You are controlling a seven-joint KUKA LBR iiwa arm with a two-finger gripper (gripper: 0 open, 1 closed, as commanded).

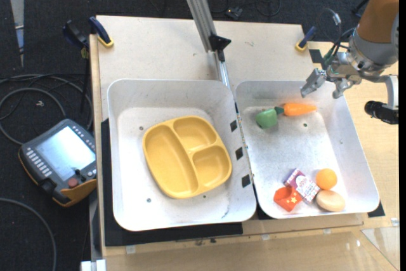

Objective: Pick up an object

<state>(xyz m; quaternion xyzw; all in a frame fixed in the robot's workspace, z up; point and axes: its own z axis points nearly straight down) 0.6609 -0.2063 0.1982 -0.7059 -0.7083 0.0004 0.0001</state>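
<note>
While the gripper (325,85) is hanging with its two fingers spread and nothing between them over the right bin's (353,136) far edge, the arm seems to be lining up an approach. The toy carrot (293,110) is lying just below it, so the next move is calling for a descent and a squeeze. Much of the arm is running off the frame, and the small packets (298,190) in the near corner are proving hard to identify.

Two shallow white bins sit side by side on a pale wooden bench (165,47); the left white bin (127,155) holds a yellow three-compartment plastic plate (186,155) near its centre. The right white bin (346,136) holds a toy orange carrot with a green top (285,112) near its upper edge, and in its lower right corner a red packet (287,198), a pink-and-white wrapper (302,185), an orange ball (326,179) and a pale beige egg-shaped object (330,201) clustered together. At the upper right of the frame, the grey arm's two-finger gripper (325,87) hangs with its fingers spread apart above the right bin's upper edge, just right of the carrot and holding nothing.
</note>
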